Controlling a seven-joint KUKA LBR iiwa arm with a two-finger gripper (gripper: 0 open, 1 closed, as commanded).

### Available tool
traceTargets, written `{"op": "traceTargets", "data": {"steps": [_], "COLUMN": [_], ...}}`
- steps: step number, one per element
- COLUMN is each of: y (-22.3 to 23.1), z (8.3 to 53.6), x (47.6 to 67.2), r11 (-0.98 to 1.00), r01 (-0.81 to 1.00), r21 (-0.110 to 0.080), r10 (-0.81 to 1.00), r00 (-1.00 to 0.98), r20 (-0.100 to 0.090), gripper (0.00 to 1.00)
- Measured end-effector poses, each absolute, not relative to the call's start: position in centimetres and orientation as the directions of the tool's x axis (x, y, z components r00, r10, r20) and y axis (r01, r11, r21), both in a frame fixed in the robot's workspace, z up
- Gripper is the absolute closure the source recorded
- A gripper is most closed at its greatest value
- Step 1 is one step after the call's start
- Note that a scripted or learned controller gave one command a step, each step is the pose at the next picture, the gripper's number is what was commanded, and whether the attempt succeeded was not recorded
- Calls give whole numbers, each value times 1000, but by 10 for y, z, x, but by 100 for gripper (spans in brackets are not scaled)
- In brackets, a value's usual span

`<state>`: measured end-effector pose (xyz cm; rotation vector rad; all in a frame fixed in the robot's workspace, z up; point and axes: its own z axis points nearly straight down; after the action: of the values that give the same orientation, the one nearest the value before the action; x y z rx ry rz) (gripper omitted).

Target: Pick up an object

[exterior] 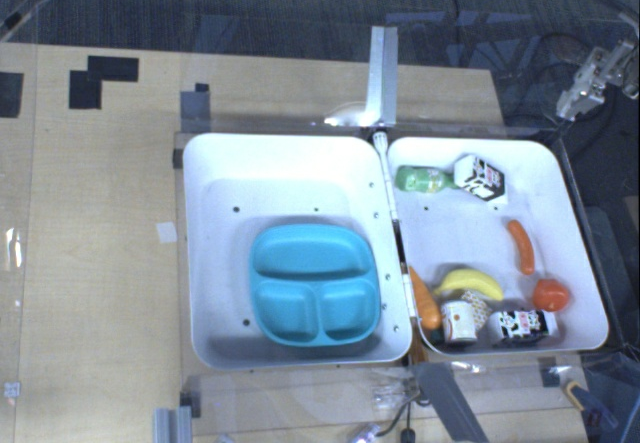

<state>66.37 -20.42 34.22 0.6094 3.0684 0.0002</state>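
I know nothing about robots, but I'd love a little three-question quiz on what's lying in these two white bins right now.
1. True or false: the blue divided tray lies in the right bin.
2. Which item sits nearest the banana? A. the green bottle B. the carrot C. the sausage
3. Fill in: the gripper hangs outside the bins, beyond the right bin's far ____ corner.

Key:
1. False; it lies in the left bin.
2. B.
3. Right.
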Motion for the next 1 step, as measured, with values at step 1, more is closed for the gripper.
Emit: {"op": "traceTargets", "data": {"steps": [1], "y": [-171], "z": [438], "x": [629], "r11": [989], "r01": [148], "r21": [0], "r10": [148], "r00": [-989], "r20": [-15], "gripper": [100]}}
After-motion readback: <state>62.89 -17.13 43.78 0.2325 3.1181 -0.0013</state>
